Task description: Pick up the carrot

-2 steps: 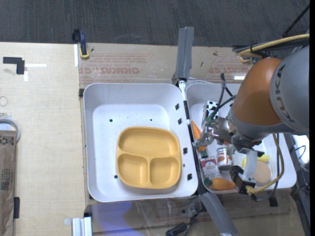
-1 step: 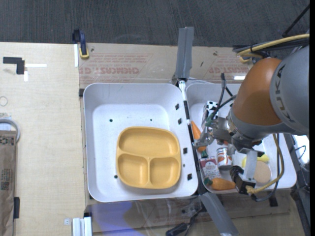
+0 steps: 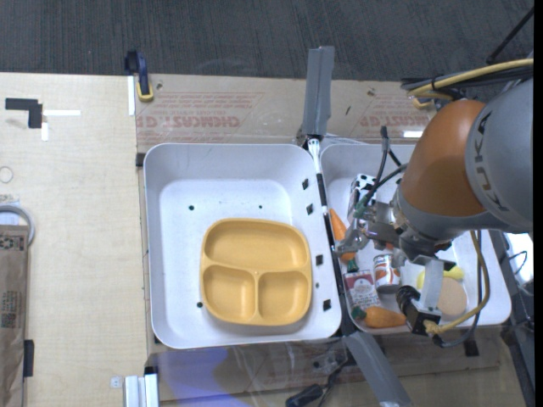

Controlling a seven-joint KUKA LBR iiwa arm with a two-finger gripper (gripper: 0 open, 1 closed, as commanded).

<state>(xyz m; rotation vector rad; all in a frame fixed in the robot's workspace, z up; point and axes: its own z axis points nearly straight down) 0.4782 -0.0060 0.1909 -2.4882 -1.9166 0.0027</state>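
Observation:
An orange carrot point(image 3: 338, 224) lies against the left wall of the right bin point(image 3: 339, 155), pointing up and left. A second orange, carrot-like piece point(image 3: 383, 317) rests at that bin's near edge. My gripper point(image 3: 349, 245) hangs low in the right bin just below and to the right of the upper carrot, very close to its lower end. The arm's orange band and grey wrist point(image 3: 445, 172) hide much of the bin's middle. Whether anything is in the gripper is not clear from this angle.
The left bin point(image 3: 161, 227) holds a yellow three-compartment plate point(image 3: 256, 271). Around the gripper in the right bin are a red can point(image 3: 386, 270), a red-and-white packet point(image 3: 361, 292), a tan round item point(image 3: 453, 298), a yellow piece point(image 3: 455, 271) and a black-and-white object point(image 3: 363, 183).

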